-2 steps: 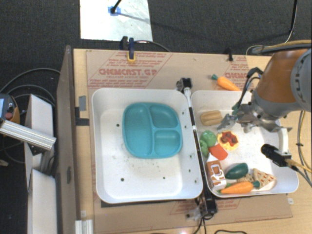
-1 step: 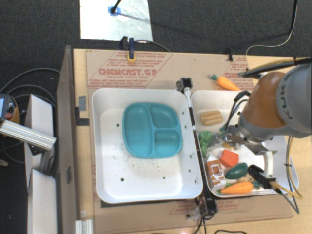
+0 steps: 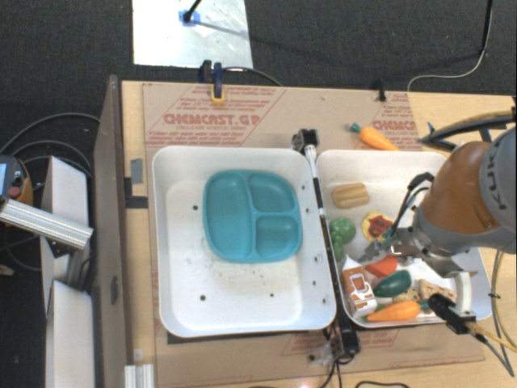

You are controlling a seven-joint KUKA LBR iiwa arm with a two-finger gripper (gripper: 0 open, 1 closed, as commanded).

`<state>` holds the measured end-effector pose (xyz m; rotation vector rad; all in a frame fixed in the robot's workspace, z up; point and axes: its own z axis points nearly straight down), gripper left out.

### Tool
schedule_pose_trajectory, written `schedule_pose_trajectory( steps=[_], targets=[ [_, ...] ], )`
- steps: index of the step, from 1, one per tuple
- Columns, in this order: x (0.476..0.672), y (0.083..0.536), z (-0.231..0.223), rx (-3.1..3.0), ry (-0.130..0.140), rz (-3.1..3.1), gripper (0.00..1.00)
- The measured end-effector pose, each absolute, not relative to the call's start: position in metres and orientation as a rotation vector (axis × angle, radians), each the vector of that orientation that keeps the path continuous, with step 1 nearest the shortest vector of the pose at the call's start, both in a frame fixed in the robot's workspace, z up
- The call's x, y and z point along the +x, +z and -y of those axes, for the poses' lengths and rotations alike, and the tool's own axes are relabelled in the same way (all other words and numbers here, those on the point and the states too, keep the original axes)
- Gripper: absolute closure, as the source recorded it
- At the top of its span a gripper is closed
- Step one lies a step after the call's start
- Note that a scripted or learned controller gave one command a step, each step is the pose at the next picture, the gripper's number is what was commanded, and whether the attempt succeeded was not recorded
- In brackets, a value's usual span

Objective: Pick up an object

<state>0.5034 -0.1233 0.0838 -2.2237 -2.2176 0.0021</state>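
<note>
Camera view: fixed overhead, slanted, both bins on the bench.
Left bin: shallow, white; holds a teal divided plate lying flat near its middle, three compartments facing up. Small dark specks on the bin floor below the plate.
Right bin: shallow, white; holds the cluster of toy food items.
Arm: grey with orange band, enters from the right and hangs over the right bin's right half, hiding part of its floor.
Gripper: low over the right bin's middle, among the items, just above the red piece. Finger state: cannot tell; the tips are lost in dark clutter and the wrist covers them.
Tan bread-shaped piece: upper part of right bin, lying apart from the rest.
Green round item: against the right bin's left wall, below the bread piece.
Yellow and red item: just beside the gripper, on its upper left.
Red piece: directly under the gripper area; contact not resolvable.
Dark green item: below the red piece, touching it.
Orange and white block: lower left of right bin.
Carrot in bin: along the right bin's lower wall.
Loose carrot: outside the bins, on the cardboard above the right bin.
Task status: no object seen between the fingers.
</note>
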Motion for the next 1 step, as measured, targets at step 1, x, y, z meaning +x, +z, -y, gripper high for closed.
schedule_pose_trajectory(
  steps=[1],
  targets=[
    [0.5067,0.0954,0.1207,-2.222,-0.007,2.227,1.00]
  ],
)
